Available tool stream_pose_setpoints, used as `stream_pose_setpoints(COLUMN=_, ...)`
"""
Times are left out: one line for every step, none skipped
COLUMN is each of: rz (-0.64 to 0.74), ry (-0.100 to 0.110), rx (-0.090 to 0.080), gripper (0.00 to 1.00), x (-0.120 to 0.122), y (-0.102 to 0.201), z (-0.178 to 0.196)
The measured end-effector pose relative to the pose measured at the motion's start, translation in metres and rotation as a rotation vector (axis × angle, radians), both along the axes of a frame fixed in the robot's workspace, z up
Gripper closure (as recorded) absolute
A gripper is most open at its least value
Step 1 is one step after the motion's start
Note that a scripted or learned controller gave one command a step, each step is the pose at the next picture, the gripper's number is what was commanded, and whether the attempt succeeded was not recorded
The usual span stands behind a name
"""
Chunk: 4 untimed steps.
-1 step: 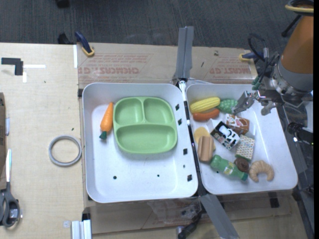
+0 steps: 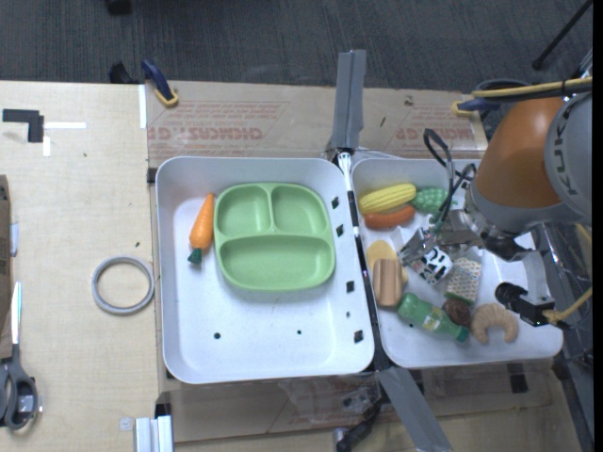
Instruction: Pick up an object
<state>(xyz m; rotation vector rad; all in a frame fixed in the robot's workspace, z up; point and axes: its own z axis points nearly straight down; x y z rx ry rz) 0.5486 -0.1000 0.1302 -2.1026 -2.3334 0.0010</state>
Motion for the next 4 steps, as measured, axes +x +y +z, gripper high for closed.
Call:
stream_pose_setpoints(rz=0.216, ry=-0.003, rx=-0.001, gripper=0.0, x=0.036, y=-0.04, z=0.031)
stream_pose_setpoints(rz=0.391, ry=-0.029, rx=-0.018, gripper=0.0, x=0.007, y=-0.036, z=-0.02)
stream_pose_setpoints(rz=0.077, ry=-0.002, rx=-0.001, gripper=0.0, x=0.047, y=-0.031, z=0.003)
stream_pose_setpoints(rz=0.295, ry=-0.015, rx=-0.011, gripper=0.0, x=-0.01, y=-0.009, z=-0.032)
